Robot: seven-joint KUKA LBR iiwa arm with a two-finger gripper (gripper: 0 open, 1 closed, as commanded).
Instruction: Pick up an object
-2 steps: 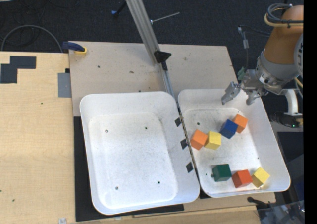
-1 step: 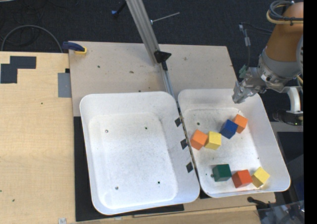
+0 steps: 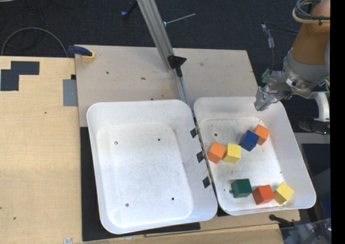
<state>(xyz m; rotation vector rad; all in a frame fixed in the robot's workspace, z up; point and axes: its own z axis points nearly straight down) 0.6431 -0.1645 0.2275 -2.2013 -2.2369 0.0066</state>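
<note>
The right bin (image 3: 215, 113) holds several small blocks. A blue cube (image 3: 249, 140) touches a small orange block (image 3: 262, 134) near the middle right. An orange cube (image 3: 216, 151) and a yellow cube (image 3: 233, 153) sit side by side left of them. Along the front lie a green cube (image 3: 241, 188), a red cube (image 3: 263, 194) and a yellow block (image 3: 283, 192). My gripper (image 3: 262, 101) hangs over the bin's far right corner, well above and behind the blue cube, with nothing visible in it.
The left bin (image 3: 102, 116) stands beside the right one. A slanted aluminium bar (image 3: 157, 27) runs from the back down to the bins' divider. A blue and yellow clamp (image 3: 82, 52) sits at the board's far left corner.
</note>
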